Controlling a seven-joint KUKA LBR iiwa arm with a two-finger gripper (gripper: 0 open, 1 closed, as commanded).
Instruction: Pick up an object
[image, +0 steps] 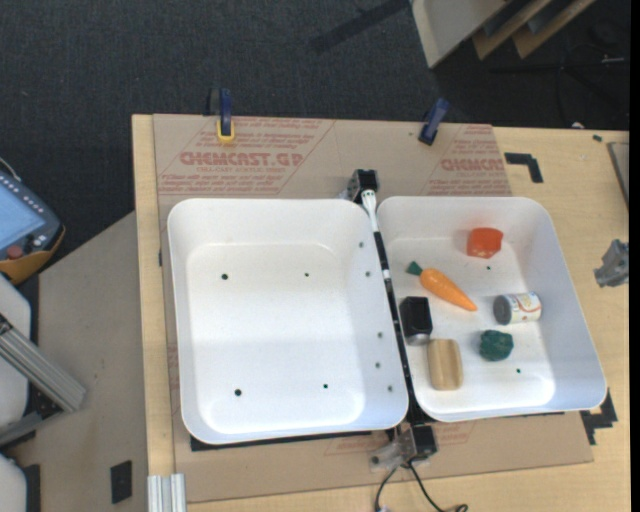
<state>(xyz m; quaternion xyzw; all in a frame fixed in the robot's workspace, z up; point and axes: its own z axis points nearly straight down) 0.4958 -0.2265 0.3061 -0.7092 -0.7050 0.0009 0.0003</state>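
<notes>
The right bin (560, 300) holds several small objects. A red-orange piece (485, 241) lies near its far side, and an orange carrot (445, 288) with a green top lies near the middle. A black block (415, 318) and a tan wooden block (444, 363) sit along its left wall. A small white can (517, 308) lies on its side, with a dark green lump (495, 344) just in front of it. A grey part of my gripper (612, 263) pokes in at the right edge, outside the bin and apart from every object.
The left bin (200, 300) sits beside the right one, the two sharing a black divider strip (385, 285). Both rest on a brown board (160, 200) held by two blue clamps (224, 108) at the far edge. Cables (400, 470) trail at the front.
</notes>
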